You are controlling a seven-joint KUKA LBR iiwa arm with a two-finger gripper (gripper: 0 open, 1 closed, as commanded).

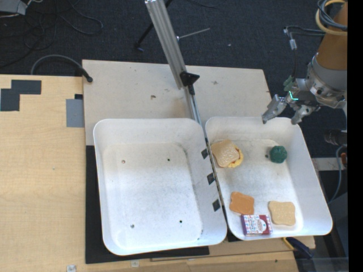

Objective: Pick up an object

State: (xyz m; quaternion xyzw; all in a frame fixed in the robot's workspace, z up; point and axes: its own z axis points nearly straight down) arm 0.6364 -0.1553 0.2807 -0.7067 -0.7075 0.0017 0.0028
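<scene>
The right bin (315, 191) holds several objects: a tan sandwich-like piece (227, 153) near its left wall, a dark green ball (277, 154) toward the back right, an orange slice (242, 203), a tan toast slice (282, 213) and a small red and white packet (256, 225) at the front. My gripper (285, 112) hangs above the bin's back right rim, up and right of the green ball. Its two fingers are spread apart with nothing between them.
The left bin (108, 152) sits beside the right one, joined by black clips (208, 169). A slanted aluminium bar (170, 44) rises from behind the bins. A wooden surface (39, 174) lies to the left, and cables lie on the dark floor behind.
</scene>
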